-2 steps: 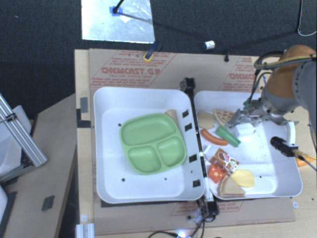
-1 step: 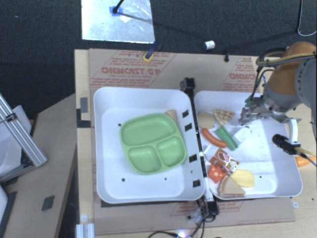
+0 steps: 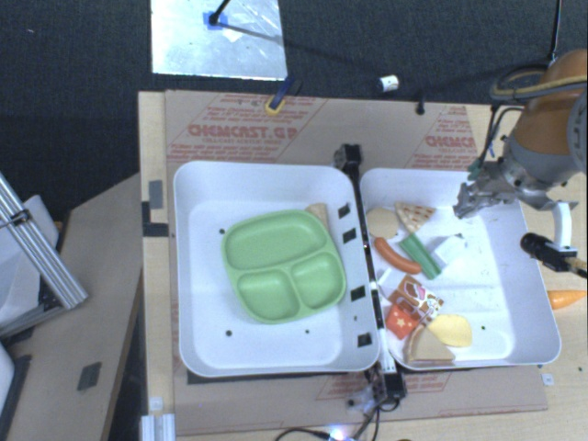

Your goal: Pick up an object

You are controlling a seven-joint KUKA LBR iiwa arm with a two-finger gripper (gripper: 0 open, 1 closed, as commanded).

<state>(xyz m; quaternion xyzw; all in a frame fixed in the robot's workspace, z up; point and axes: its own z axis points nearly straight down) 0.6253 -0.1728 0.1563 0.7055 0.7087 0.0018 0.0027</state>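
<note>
The tabletop (image 3: 230, 122) carries two white bins, and going from the left, the left bin (image 3: 197, 274) holds a green divided plate (image 3: 280, 266) with a pale wedge (image 3: 318, 213) tucked at its upper right corner. Across the divider the right bin (image 3: 514, 310) holds the likely picks, all toy food that looks light, stiff and smooth: a sausage (image 3: 397, 255) lying aslant with a green stick (image 3: 421, 253) touching it, a triangular slice (image 3: 415, 215) above them, and lower down a crowded heap of a red piece (image 3: 401, 321), a printed packet (image 3: 415, 296) and a yellow slice (image 3: 450, 331). The sausage seems the best grasp, taken across its narrow middle, though the green stick beside it may get in the way (rounded plastic could also slip). The gripper (image 3: 469, 200) hangs over the bin's upper right, well apart from the sausage; whether its fingers are open or closed I cannot tell
</note>
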